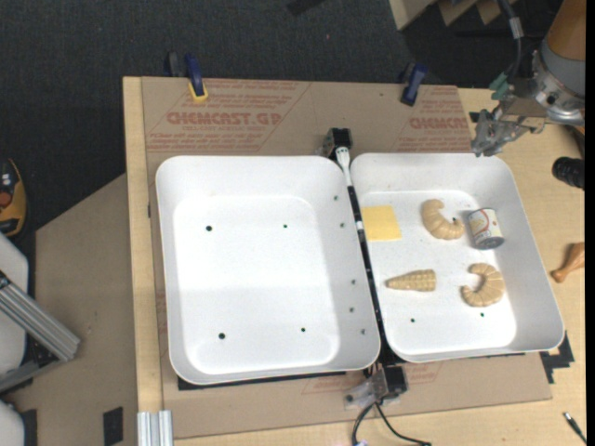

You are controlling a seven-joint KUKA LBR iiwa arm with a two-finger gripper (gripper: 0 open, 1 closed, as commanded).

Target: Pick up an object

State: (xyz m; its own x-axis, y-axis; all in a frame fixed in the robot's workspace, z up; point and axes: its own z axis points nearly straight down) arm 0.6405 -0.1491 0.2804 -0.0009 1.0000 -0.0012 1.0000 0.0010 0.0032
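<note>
Here the gripper (487,143) hangs above the far right corner of the right bin (521,337), and whether it is spread or pressed together cannot be told. Nothing shows in its grasp. Well apart from it, toward the bin's middle, lie a croissant (441,219) touching a small silver can (483,229). A yellow cheese slice (382,223) sits near the bin's left wall, a cone-shaped pastry (413,282) nearer the front, and a second croissant (484,285) beside that.
</note>
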